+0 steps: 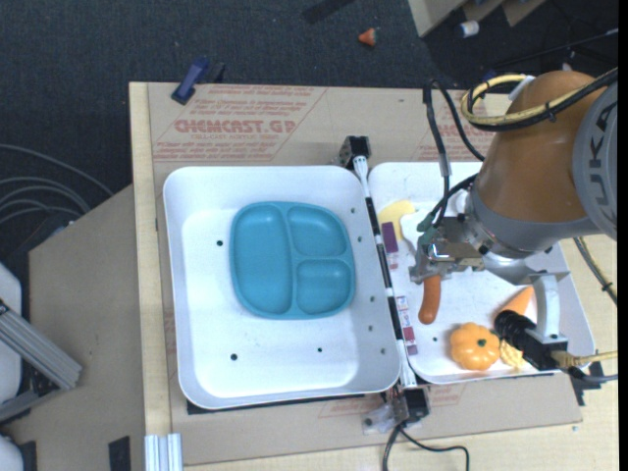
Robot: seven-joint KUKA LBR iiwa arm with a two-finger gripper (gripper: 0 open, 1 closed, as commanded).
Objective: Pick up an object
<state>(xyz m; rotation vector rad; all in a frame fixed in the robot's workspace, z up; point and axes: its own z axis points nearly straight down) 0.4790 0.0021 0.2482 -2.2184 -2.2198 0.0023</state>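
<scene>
My gripper (433, 268) hangs over the left part of the right bin (559, 292), under the grey and orange arm. An orange-brown sausage (429, 302) runs lengthwise straight below it, its upper end meeting the gripper's tip; whether it is gripped is hidden. An orange pumpkin (473, 347) lies near the bin's front edge. A carrot (519, 300) lies to the right of the sausage. A pale yellow piece (397, 211) sits at the bin's back left.
The left bin (196, 263) holds a blue divided plate (291, 259). A divider rail (385, 263) with clips separates the two bins. A small yellow piece (510, 357) lies beside the pumpkin. Cardboard lies behind the bins.
</scene>
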